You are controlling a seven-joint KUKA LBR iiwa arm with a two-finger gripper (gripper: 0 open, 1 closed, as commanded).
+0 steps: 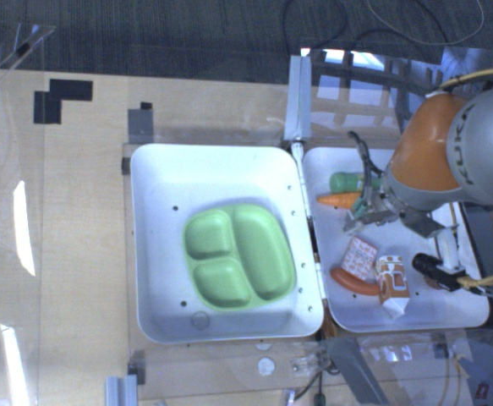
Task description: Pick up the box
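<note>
Hovering claw (366, 212) above box (360, 258), apart.

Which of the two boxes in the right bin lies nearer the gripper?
The checkered red-and-white box, just below the gripper; the orange-and-white carton lies farther down.

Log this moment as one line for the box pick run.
gripper: over right bin, near carrot | box: lying in right bin, not held | green tray: in left bin
</note>
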